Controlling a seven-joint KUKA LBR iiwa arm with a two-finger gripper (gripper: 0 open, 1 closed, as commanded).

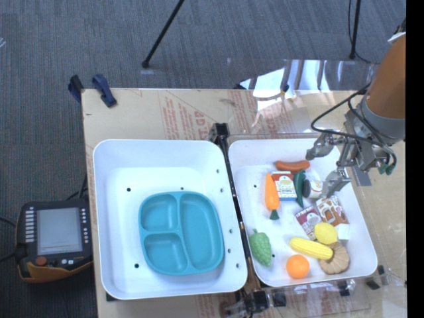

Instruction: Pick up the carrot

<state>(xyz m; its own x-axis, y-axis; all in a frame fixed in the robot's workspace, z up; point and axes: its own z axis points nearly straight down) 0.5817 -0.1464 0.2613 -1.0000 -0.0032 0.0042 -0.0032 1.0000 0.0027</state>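
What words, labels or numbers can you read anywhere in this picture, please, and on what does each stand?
None can be read for certain.
Cardboard sheet under the bins: red printing, mirrored and too faint to read.
Small carton beside the carrot: label too small.
Snack packet: print too blurred.
Handheld pendant on the floor: screen shows nothing legible.

Faint red printing runs across the brown cardboard sheet (192,114) covering the surface, but the letters are too washed out and skewed to read. The small red-and-white carton (286,185) and the red snack packet (307,218) carry labels too small to make out.
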